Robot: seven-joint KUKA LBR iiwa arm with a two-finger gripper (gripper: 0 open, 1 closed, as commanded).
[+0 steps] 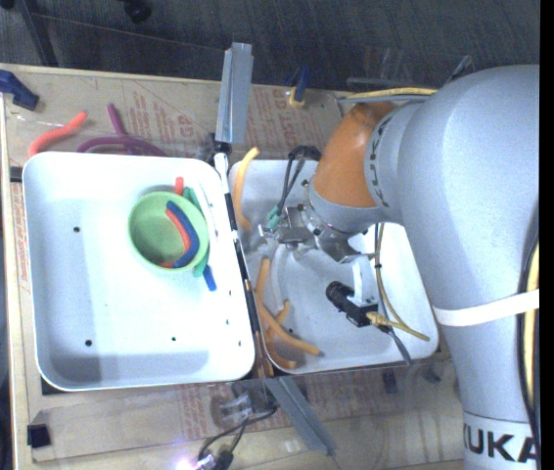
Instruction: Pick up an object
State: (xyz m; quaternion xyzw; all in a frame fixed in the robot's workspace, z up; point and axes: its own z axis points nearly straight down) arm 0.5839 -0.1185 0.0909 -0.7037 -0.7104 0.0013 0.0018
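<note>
The grey arm with its orange band [350, 160] reaches in from the right and hangs over the right bin [409, 336]. My gripper [277, 225] sits low over that bin's left part, mostly hidden under the wrist. Several thin yellow-orange pieces [285, 333] lie in the right bin's front left corner, and another yellow piece [245, 169] is at its back left. A green bowl [164, 231] rests in the left bin [81, 321], with red and blue pieces in it and a blue piece [208, 279] beside its rim.
A metal bar [234, 91] stands at the back between the bins. Purple tubing [115, 145] and an orange-handled tool [57, 133] lie on the bench behind the left bin. A black fitting [347, 304] with a yellow cable hangs from the arm over the right bin.
</note>
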